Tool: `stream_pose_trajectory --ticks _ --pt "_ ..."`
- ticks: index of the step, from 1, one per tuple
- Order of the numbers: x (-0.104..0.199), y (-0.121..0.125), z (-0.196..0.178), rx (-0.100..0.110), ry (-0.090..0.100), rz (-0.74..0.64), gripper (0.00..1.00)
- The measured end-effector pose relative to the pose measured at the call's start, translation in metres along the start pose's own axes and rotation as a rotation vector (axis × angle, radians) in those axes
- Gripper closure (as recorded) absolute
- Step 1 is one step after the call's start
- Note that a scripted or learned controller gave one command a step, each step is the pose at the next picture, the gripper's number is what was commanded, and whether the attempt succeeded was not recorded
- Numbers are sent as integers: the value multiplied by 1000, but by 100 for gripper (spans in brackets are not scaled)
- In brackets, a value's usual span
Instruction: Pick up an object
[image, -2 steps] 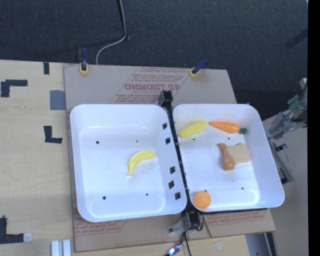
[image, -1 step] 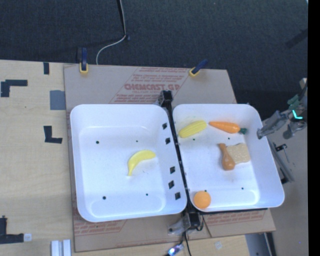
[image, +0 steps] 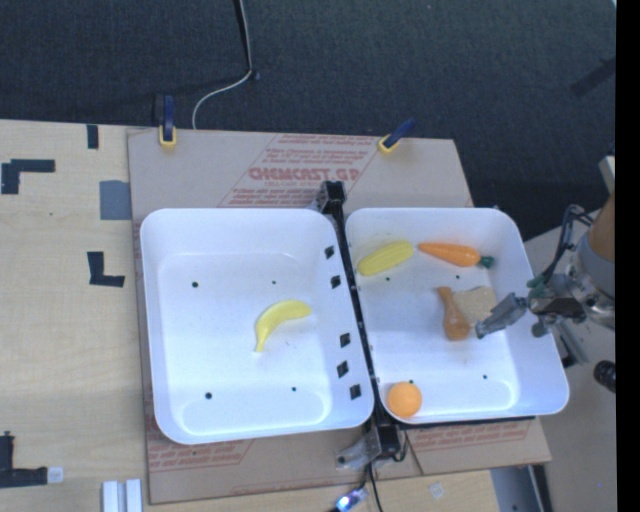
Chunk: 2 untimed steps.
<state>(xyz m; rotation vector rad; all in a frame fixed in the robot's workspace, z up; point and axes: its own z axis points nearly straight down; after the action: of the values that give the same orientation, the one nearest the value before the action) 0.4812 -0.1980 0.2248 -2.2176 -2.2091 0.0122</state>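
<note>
Right white plastic bin (image: 520, 395): orange plastic carrot (image: 452, 254) and yellow corn cob (image: 385, 258) at the far end, tan drumstick-shaped toy (image: 456, 313) mid-bin, round orange ball (image: 404, 400) at the near rim. Left white bin (image: 165, 330): one curved yellow banana (image: 278, 320), open floor all round. Grey two-finger gripper (image: 497, 318) hangs beside the drumstick, nothing visibly held; its spread I cannot tell. Advised: centre over the drumstick, descend straight, mind the right wall.

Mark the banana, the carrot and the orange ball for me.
banana (image: 280, 319): camera view, middle of its curved body.
carrot (image: 450, 253): camera view, middle of the orange root.
orange ball (image: 404, 400): camera view, centre of the ball.
</note>
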Motion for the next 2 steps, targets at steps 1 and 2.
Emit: stream_pose_trajectory --ticks 1,2 --pt "6 112 -13 -20 -6 -10 0" --pt "-4 67 145 -14 -7 -3 0"
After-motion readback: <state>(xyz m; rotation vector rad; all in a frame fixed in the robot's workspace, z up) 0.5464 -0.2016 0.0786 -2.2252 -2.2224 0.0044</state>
